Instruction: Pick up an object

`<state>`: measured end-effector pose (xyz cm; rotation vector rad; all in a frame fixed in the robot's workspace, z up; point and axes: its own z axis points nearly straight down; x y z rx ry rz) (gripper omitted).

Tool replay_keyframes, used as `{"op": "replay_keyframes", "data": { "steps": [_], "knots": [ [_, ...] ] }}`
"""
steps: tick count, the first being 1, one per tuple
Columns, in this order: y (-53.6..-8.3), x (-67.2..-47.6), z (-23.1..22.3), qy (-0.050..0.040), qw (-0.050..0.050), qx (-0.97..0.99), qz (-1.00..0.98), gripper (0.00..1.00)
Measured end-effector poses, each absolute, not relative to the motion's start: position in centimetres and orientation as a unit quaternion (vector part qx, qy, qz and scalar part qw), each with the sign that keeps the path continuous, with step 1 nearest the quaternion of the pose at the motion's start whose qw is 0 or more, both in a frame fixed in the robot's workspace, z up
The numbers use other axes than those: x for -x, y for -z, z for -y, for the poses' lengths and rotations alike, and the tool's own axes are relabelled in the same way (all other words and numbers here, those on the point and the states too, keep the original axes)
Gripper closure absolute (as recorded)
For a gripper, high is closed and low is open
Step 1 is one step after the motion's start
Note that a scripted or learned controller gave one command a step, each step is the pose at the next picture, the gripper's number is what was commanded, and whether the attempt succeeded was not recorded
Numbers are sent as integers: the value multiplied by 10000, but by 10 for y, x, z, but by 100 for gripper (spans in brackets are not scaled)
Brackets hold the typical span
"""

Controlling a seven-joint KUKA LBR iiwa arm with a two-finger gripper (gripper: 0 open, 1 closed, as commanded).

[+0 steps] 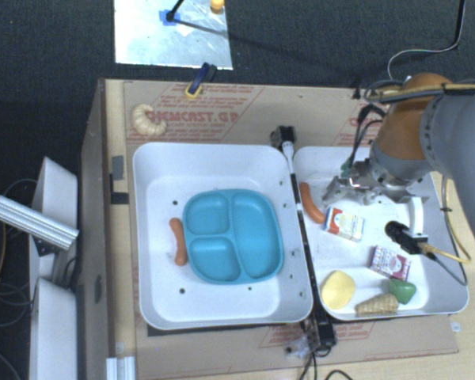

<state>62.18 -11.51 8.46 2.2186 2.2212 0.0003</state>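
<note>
While fingers hover, grip state unclear, glossy sausage, flat carton, smooth white bin.

The left bin is mostly taken up by a blue tray, with a sausage just beside its left edge and bare floor along the rim. In the right bin, the arm covers the far end, while a carton, packet, yellow piece and cone crowd the near half.

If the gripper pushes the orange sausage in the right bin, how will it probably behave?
The sausage looks round and smooth, so it may roll or slip. It lies against the right bin wall, which probably blocks one finger.
</note>
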Motion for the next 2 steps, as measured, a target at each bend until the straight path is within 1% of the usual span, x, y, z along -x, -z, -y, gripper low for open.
{"op": "replay_keyframes", "data": {
  "steps": [1,2],
  "knots": [
    [-84,-579,113,-3,2,-7068,-7074,0],
    [-95,-580,113,-11,9,-7063,-7079,100]
  ]
}}
